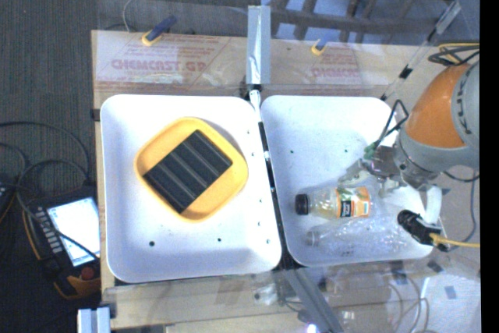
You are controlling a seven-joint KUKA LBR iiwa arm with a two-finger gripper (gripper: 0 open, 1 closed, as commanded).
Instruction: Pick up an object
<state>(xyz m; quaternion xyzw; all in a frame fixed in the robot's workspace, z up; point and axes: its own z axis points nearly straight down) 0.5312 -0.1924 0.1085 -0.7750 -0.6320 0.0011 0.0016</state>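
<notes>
The desk [195, 66] carries two white bins side by side, touching along their inner edges. The left bin [125, 246] holds a yellow dish with a black ribbed insert. The right bin [312, 129] holds a clear bottle lying on its side near the front.

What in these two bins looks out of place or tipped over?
The clear bottle lies on its side in the right bin, black cap toward the divider. The yellow tray sits askew in the left bin.
</notes>
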